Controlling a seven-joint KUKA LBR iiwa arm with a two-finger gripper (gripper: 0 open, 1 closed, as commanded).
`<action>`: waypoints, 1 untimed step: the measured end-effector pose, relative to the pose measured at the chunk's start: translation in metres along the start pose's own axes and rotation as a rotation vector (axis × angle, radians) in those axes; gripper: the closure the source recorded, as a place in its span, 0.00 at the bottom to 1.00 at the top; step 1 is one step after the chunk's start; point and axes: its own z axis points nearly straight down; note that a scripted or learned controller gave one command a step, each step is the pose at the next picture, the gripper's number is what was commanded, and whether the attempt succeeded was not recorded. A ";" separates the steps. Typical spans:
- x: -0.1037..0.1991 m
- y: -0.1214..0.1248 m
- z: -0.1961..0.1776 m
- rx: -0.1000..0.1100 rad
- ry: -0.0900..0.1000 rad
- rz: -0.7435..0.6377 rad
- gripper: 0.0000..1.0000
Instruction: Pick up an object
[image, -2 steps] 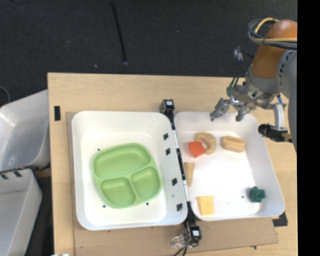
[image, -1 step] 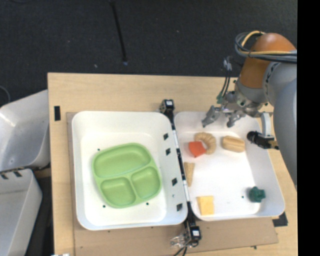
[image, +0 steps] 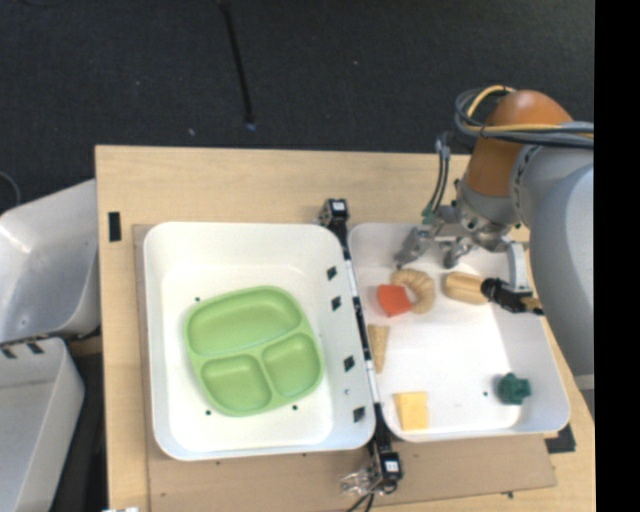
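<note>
hand hovers open above the croissant in right bin.

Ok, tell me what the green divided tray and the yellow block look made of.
Green divided tray: seemingly moulded plastic, smooth and slightly glossy, with soft highlights on its rounded compartment rims. Yellow block: matte, flat colour with no shine; foam or soft plastic, too small to tell.
</note>
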 end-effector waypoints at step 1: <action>-0.001 0.001 -0.010 -0.001 -0.003 -0.003 1.00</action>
